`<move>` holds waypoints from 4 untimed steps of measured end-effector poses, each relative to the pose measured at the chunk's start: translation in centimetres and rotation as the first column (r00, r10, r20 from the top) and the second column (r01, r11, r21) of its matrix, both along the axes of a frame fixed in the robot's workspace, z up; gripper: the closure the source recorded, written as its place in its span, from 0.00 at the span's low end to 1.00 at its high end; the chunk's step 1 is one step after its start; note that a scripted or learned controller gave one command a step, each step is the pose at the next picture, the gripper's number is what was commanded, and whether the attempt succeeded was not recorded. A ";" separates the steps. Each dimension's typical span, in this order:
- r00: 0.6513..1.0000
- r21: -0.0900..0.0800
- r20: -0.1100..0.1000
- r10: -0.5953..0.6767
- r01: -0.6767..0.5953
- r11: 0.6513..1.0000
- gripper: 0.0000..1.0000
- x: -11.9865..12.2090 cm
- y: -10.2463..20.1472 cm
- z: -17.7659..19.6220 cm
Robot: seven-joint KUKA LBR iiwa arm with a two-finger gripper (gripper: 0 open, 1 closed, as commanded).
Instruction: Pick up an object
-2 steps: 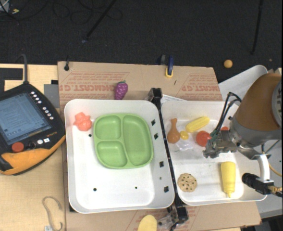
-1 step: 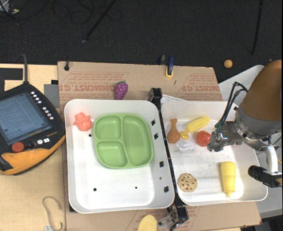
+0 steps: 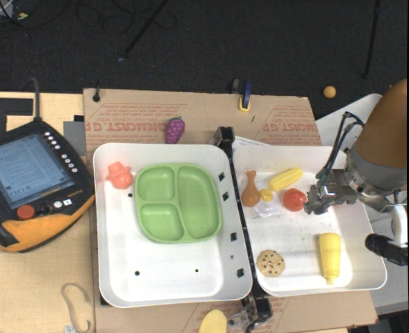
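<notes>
Dark carpet fills the background behind a cardboard-covered bench, where two shallow white bins sit side by side; the left bin holds a green divided plate and a pink toy, while the right bin carries the pickable things. Reaching in over that right bin, the gripper hangs low just beside a red tomato, seemingly touching its right side, though whether its fingers are spread or closed cannot be told, since the dark wrist hardware blurs them together, and nothing is plainly seen between them. Close to the tomato lie a yellow corn cob, a small yellow piece and a brown drumstick, with a cookie and a yellow banana-like toy further towards the front of the bin. Assuming the tomato is the target, the main risk is that the round, smooth toy gets nudged leftwards rather than caught, rolling into the drumstick cluster if the fingers arrive off-centre. A closing pinch set too high could also squeeze it out and away. Crowding matters as well: the corn cob sits near enough that a finger might catch on it and spoil the grasp
</notes>
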State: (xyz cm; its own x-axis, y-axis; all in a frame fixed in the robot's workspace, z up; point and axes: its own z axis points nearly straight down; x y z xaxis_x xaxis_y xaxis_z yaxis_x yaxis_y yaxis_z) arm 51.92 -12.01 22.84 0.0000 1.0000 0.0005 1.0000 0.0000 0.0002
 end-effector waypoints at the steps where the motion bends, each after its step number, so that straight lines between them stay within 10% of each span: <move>1: 1.000 0.001 -0.001 0.004 -0.004 1.000 1.00 4.2 3.9 -0.9; 2: 1.000 0.000 0.001 0.002 -0.002 1.000 1.00 9.1 6.5 -1.0; 4: 1.000 0.000 -0.001 0.002 -0.002 1.000 1.00 8.2 6.5 0.8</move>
State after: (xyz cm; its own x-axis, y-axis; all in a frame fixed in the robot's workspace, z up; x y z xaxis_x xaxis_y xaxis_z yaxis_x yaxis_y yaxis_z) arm 60.13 -5.56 23.68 -0.0015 1.0000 0.0002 1.0000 0.0015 -0.0011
